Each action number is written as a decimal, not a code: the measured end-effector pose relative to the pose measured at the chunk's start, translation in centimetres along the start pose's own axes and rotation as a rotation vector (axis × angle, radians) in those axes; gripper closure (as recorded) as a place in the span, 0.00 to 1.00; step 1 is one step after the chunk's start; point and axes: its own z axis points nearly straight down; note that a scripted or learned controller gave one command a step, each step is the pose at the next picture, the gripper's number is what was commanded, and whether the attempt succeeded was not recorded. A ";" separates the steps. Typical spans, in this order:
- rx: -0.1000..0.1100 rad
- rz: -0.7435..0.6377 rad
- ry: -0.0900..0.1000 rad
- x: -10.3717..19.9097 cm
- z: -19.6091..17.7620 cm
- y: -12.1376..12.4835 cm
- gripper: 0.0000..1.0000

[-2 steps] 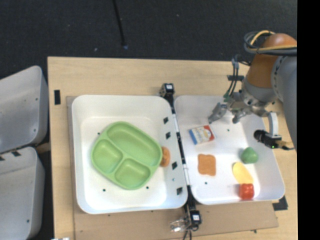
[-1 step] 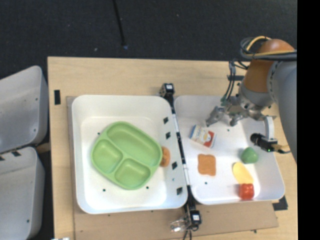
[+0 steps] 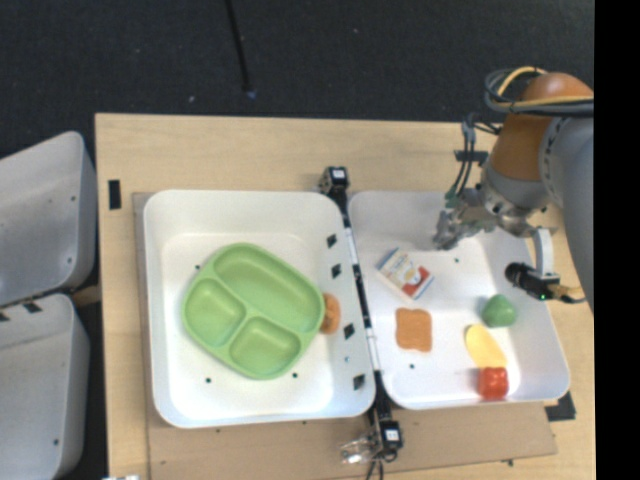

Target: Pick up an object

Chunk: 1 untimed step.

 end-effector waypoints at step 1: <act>-0.004 0.002 0.003 0.2 -6.4 -0.2 1.00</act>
